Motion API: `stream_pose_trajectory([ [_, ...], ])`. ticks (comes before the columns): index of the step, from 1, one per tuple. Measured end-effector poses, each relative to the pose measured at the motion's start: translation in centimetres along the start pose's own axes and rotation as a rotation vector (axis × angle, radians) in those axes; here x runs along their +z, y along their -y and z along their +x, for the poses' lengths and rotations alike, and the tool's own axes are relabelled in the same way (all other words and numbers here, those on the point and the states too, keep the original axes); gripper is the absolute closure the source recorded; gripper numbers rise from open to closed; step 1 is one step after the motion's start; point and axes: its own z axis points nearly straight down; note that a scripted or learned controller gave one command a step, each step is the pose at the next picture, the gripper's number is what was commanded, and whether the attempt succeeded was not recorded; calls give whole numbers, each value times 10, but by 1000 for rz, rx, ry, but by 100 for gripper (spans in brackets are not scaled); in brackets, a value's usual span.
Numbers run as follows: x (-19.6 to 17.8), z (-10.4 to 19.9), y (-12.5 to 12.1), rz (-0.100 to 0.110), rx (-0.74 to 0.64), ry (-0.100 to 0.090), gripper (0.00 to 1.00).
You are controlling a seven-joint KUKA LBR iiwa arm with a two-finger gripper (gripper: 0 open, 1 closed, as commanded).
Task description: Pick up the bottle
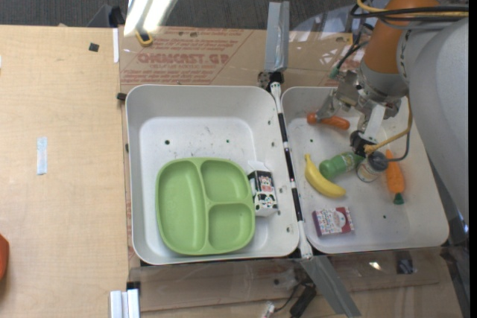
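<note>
Camera view, sweeping from the left: the left shallow white bin (141, 160) carries a light green three-compartment plastic plate (205, 205), and a small black-and-white cow-print carton (261, 192) stands just beside the plate's right rim. Over the divider into the right shallow white bin (417, 231), a yellow banana (322, 179) lies mid-bin, with a small red-and-white packet (333, 220) nearer to us. And there's the target: the small green plastic bottle (340, 164), on its side in the middle of that bin, its left end touching or just beside the banana. The grey two-finger gripper (349, 106) hangs above the bin's far part, beyond the bottle, close to an orange-red elongated piece (332, 121); apart or together, I cannot tell from here. An orange carrot-shaped toy (395, 179) lies off right. My read: that bottle looks light, stiff, smooth and round, so it's likely to roll or slip. Best take it across the middle of its body, square to its length, clear of the banana.
</note>
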Motion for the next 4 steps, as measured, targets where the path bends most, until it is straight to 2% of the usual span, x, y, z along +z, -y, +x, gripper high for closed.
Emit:
stream_pose_trajectory([
  [1,-9,1,0,-4,-3,0,100],
  [2,-9,1,0,-3,-3,0,0],
  [3,-18,0,0,-4,-6,2,100],
  [4,-18,1,0,-3,-6,2,0],
])
